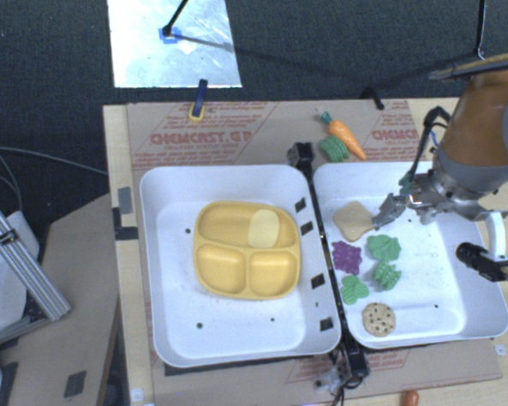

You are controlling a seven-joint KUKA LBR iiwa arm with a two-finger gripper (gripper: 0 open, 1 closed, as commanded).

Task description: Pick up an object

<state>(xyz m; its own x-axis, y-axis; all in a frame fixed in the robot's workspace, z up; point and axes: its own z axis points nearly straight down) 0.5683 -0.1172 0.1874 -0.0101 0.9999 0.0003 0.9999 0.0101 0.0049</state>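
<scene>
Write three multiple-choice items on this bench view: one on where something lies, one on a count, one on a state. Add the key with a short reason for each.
1. Where does the toy carrot lie?
A. In the yellow divided plate
B. On the cardboard behind the right bin
C. In the left bin beside the plate

2. How many green toy pieces lie in the right bin?
A. One
B. Three
C. Five

3. What is in the yellow divided plate?
A. A pale oval piece in one back compartment
B. A cookie in each compartment
C. The purple grapes

Key:
1 B, the carrot lies outside the bins, on the printed cardboard.
2 B, three green pieces cluster near the purple grapes.
3 A, the pale oval piece is its one visible item.
</scene>
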